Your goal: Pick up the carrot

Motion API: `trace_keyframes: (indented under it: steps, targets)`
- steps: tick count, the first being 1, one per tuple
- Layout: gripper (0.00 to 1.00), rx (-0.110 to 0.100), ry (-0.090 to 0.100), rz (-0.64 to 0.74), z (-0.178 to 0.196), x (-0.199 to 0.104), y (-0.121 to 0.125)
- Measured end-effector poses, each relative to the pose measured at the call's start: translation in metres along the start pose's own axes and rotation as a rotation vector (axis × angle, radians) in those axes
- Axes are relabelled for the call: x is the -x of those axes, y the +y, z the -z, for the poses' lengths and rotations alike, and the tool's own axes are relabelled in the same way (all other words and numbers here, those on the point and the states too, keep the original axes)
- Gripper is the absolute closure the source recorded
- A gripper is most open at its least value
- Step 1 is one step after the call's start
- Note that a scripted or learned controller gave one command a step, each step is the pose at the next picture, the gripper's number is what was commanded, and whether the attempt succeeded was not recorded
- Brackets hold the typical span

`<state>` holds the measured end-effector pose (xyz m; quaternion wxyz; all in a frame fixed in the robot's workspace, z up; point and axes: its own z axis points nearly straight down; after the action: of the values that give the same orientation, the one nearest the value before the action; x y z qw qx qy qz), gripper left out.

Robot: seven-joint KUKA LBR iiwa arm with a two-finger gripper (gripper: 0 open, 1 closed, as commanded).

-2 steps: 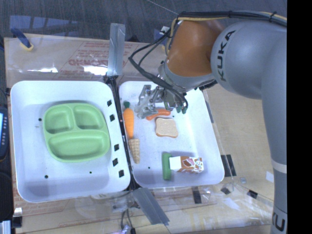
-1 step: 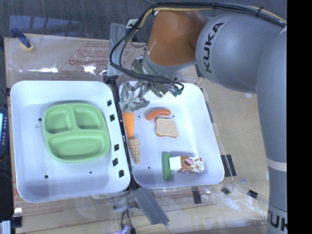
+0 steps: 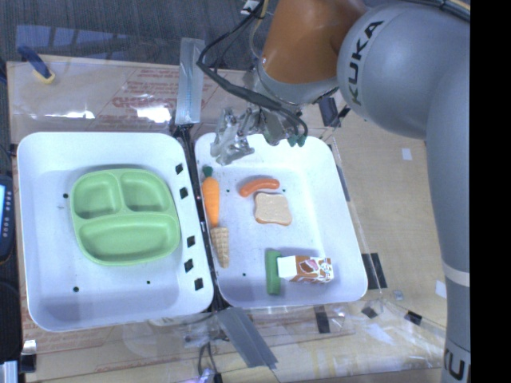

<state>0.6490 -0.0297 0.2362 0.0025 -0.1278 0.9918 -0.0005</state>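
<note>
I see the carrot lying along the left wall of the right bin, an ice-cream cone just below it. My tool hangs over the bin's far left corner, above the carrot; I can't tell its grip state. A green tray sits in the left bin.

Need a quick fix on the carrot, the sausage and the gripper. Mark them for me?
carrot [image 3: 211,201]: camera view, middle of its orange body.
sausage [image 3: 259,186]: camera view, centre of its curved length.
gripper [image 3: 229,146]: camera view, between its fingertips, above the right bin's far-left corner.
</note>
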Motion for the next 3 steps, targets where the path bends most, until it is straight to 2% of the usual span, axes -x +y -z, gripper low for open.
trace_keyframes:
  steps: [1, 2, 3]
  targets:
    - [1.0, 0.001, -0.001, 0.669, -0.008, 0.013, 0.016]
    - [1.0, 0.001, -0.002, 0.887, -0.01, 0.017, 0.03]
    - [1.0, 0.001, -0.004, 1.461, -0.001, 0.02, 0.044]
